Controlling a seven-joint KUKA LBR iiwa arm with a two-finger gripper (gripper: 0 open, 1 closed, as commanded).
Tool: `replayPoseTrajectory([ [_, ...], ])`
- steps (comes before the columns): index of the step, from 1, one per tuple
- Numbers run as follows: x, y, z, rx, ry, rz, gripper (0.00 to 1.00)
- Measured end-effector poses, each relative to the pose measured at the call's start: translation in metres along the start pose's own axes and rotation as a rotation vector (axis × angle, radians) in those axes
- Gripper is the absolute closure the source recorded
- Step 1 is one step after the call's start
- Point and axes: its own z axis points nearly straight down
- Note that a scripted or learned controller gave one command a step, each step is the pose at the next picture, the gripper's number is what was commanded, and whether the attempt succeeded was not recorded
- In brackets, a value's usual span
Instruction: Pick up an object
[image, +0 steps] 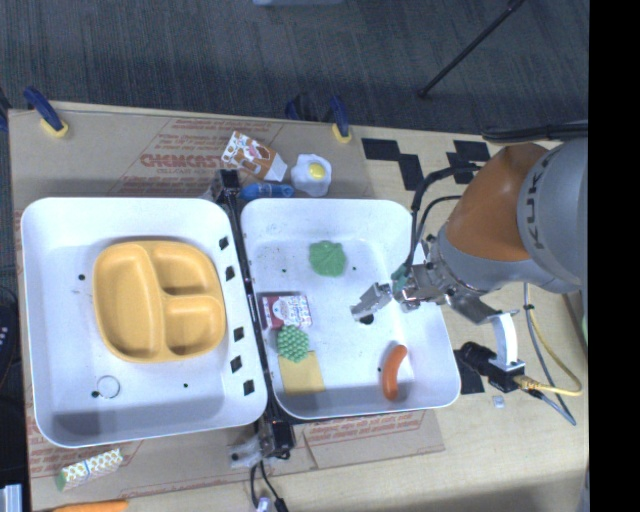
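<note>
Your nearest candidates all lie in the right bin (258, 225), none lifted. Landmark is the gripper (366, 305), which hangs over bare bin floor near that bin's middle, slightly toward the arm side. The green leafy toy (327, 257) lies just up-left of it, apart. The orange sausage (394, 371) lies below it and a bit right, near the bin's front wall. The red-and-white packet (283, 311) sits to its left, with the green knobbly piece (292, 343) and the yellow block (301, 373) below-left. The yellow divided tray (160, 298) is far left, in the other bin. You can see nothing between the fingers, which look slightly spread, but that's blurry. Judgement: pick not done; choosing, descending, closing and lifting all remain.
</note>
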Motion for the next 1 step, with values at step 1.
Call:
replayPoseTrajectory([
  [1, -0.0208, -0.0385, 0.0894, 0.0, 0.001, -0.145, 0.0],
])
